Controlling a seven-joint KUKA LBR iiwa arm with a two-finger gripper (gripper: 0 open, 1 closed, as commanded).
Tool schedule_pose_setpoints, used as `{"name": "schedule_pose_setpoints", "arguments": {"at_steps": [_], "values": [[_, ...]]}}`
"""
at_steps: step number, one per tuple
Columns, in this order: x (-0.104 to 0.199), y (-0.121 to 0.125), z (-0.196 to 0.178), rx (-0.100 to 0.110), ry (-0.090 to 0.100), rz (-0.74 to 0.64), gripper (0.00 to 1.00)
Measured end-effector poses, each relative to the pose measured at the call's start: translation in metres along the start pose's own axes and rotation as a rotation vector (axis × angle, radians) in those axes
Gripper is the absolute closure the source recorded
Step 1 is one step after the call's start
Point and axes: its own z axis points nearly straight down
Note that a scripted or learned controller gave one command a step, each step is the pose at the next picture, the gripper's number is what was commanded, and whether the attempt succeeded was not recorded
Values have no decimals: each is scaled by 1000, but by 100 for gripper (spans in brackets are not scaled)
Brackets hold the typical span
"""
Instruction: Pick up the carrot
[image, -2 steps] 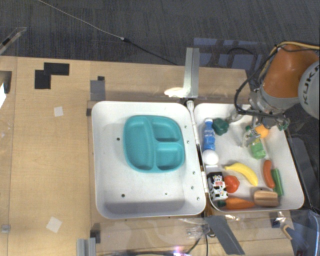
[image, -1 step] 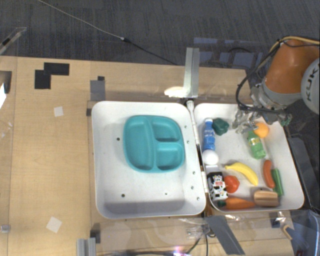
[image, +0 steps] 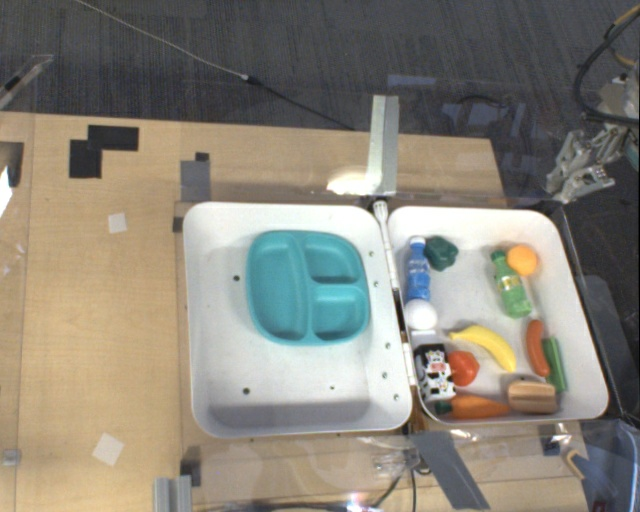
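A slim orange plastic toy carrot (image: 478, 407), likely light, rigid and slick and best pinched across its middle, lies along the near wall of the right shallow white bin (image: 575, 290) among glossy toy foods, while the tool (image: 583, 165), its opening unreadable, hovers beyond the bin's far right corner.

pale grey metal gripper (image: 583, 165), dark looping cables

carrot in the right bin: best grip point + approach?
Judging from the view: grip the carrot mid-body, from straight above, fingers closing across its width. It lies flat along the bin's near wall, with the cow-print carton and tomato just behind and the bread-like block at its right end, so side approaches look crowded.
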Motion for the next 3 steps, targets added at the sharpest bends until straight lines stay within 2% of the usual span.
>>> {"name": "schedule_pose_setpoints", "arguments": {"at_steps": [1,2,3], "values": [[5,6,139,-21,20,-190,100],[68,52,195,-17,17,-137,100],[152,88,192,-9,13,36,100]]}}
